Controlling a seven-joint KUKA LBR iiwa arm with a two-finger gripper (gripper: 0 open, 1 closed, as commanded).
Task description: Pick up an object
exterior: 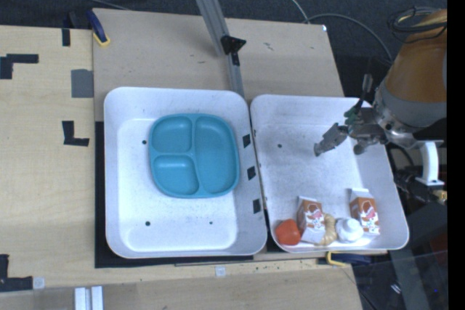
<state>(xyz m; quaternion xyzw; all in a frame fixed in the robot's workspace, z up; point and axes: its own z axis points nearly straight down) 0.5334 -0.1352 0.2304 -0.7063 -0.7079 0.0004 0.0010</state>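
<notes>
A KUKA arm's gripper hangs over the right bin toward its 3 o'clock side, jaws slightly apart and clamped on nothing, with bare white floor beneath them. The pickable objects crowd the bin's 6 o'clock edge: a small carton with a red-and-white print, an orange-red ball touching it at 9 o'clock, a tan peanut-shaped piece, a white bottle-like item and a second carton near the 5 o'clock corner. The likeliest failure from here, by judgement, is a close on nothing if the jaws descend where they hang, since the objects lie well apart from them toward 6 o'clock. A reach into the cluster carries its own risk: the pieces touch or nearly touch, so one finger could land on a neighbour and nudge the target away, and the bin's near wall leaves little room behind them. The ball may roll off when pressed. The left bin holds a teal divided plate, well clear of the work, and a grey metal pole crosses the tabletop at 12 o'clock, ending at the seam between the bins.
</notes>
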